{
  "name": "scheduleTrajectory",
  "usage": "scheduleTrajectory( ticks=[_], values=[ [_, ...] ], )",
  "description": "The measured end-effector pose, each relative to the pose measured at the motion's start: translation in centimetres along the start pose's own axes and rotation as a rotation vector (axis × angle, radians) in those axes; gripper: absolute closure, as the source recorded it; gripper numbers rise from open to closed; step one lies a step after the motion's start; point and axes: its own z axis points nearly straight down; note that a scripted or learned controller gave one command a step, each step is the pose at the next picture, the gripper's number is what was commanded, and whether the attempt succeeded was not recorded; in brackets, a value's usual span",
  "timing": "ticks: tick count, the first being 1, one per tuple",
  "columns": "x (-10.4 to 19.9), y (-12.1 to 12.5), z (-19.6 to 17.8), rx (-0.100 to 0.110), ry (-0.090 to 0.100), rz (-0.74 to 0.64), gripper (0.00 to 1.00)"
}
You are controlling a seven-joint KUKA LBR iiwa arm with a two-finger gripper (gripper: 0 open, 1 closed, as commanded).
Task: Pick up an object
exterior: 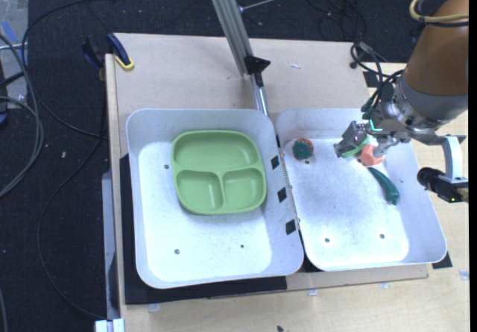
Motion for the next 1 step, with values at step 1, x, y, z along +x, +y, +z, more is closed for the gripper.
scheduleTrajectory(
  ticks=[1],
  values=[
    [0.00,0.00,0.00,0.000,0.000,0.000,0.00]
  ],
)
